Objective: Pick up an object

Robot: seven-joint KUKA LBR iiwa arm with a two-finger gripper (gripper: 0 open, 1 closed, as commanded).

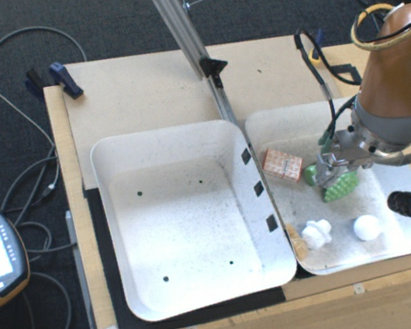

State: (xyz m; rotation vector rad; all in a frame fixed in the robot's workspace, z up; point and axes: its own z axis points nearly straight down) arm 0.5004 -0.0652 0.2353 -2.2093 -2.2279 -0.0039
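over the right bin [409, 246], the arm [395, 79] reaches in from the right, and its tool [335, 168] sits low, right on top of a green knobbly object [341, 187]. whether that tool is parted or closed cannot be told from this slanted view, since the metal parts overlap the green thing and hide any gap; nothing is plainly seen clamped in it. a second small green piece [311, 174] peeks out just to the left of the tool. near it, further left in the same bin, lies a pink and tan block [283, 165], tilted. toward the front edge of that bin rest two white objects: a knobby one [317, 233] by the dividing wall and a round ball [367, 227] well apart from it. the left bin [120, 214] sits beside it on the table [138, 93].
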